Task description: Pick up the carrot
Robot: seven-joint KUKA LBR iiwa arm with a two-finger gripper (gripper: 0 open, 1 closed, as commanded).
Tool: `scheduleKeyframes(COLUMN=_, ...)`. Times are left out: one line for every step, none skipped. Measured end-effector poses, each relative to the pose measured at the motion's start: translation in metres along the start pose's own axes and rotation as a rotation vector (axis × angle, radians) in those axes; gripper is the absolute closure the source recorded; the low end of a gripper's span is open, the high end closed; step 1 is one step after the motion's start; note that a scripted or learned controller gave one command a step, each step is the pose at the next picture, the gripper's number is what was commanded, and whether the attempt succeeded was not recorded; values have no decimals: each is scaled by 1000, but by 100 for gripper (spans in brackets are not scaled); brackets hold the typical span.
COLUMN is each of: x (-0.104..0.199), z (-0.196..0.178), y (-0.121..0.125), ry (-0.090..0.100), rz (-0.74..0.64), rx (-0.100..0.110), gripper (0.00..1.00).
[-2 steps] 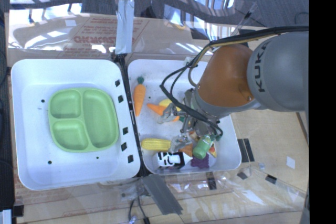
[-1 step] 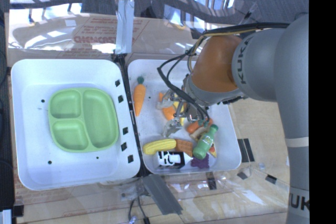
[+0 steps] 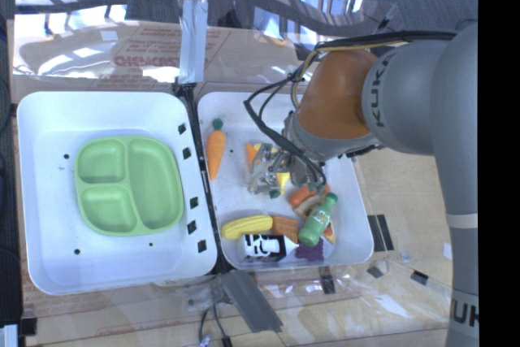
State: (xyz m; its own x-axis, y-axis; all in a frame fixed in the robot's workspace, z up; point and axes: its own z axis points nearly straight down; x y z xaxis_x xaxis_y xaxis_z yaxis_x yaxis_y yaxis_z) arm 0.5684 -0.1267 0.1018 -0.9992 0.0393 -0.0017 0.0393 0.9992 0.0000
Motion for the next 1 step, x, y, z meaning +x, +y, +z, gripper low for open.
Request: scheduleKeyframes(x=-31, z=10, y=23, ry=1, rz=399, rx=0, gripper=100)
